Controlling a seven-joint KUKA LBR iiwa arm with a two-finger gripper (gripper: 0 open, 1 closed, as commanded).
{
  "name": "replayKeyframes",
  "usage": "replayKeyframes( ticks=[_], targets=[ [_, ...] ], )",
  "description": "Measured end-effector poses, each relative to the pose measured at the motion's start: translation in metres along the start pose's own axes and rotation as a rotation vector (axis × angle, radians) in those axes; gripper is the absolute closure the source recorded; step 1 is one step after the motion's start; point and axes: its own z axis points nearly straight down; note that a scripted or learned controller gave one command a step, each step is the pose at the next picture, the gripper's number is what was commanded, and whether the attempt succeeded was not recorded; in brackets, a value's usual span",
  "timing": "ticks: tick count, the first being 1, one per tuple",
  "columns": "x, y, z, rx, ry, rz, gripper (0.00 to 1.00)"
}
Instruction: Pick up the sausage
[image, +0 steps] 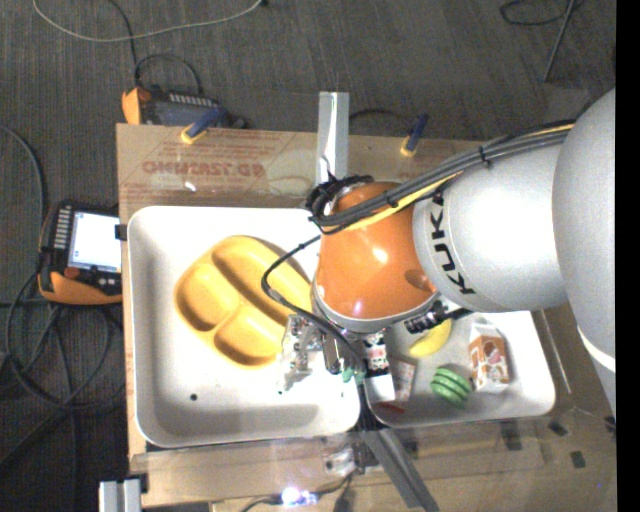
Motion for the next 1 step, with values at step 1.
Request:
replayKeyframes(
  ticks=[1],
  targets=[
    [-0.0003, 0.0303, -0.0768, 0.000, -0.003, -0.242, 1.00]
  ],
)
